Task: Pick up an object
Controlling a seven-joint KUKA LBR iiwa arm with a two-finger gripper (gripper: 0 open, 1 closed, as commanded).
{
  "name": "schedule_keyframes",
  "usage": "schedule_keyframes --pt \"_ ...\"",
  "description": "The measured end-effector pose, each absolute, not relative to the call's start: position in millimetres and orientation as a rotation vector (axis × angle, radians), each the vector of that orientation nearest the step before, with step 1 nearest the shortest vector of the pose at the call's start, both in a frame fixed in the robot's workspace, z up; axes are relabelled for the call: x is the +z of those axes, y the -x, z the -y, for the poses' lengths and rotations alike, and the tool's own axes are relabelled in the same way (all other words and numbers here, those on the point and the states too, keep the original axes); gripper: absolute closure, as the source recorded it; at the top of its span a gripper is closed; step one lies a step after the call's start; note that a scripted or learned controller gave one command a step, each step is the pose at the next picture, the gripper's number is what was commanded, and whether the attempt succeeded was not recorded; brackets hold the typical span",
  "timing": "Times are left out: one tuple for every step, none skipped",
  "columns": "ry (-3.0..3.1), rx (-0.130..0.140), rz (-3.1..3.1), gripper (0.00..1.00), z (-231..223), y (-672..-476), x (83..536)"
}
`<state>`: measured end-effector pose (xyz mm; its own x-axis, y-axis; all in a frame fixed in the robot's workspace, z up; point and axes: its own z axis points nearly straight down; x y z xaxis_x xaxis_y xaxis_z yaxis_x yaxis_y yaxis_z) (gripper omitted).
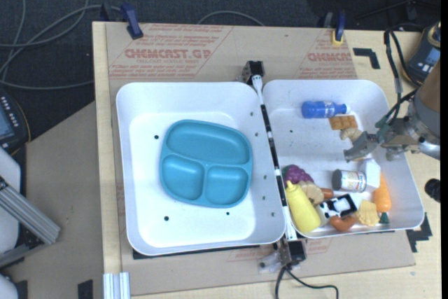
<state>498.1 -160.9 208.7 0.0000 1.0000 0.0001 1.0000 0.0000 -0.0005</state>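
Note:
My gripper [361,146] hangs over the right bin [294,96], reaching in from the right edge. It sits just below a small brown block [344,124] and just above a grey can [350,181] lying on its side. A blue bottle [323,109] lies toward the bin's far side. Along the near side are purple grapes [297,173], a yellow squeeze bottle [302,205], a black-and-white toy [341,205], an orange carrot [382,197] and a yellow piece [369,215]. I see nothing held in the gripper.
The left bin [140,122] holds a blue divided plate [205,162]. A black divider clip [253,70] sits where the two bins meet at the back. Cables run down from the upper right beside the arm [425,108].

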Motion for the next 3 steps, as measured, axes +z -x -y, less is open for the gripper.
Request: schedule_keyframes --pt "2.21 -0.009 2.219 0.0 219.4 -565.6 89.8" --pt "2.213 -0.006 2.231 0.0 149.4 -605.8 84.1" --pt "2.224 -0.005 2.226 1.0 154.9 -604.7 95.8"
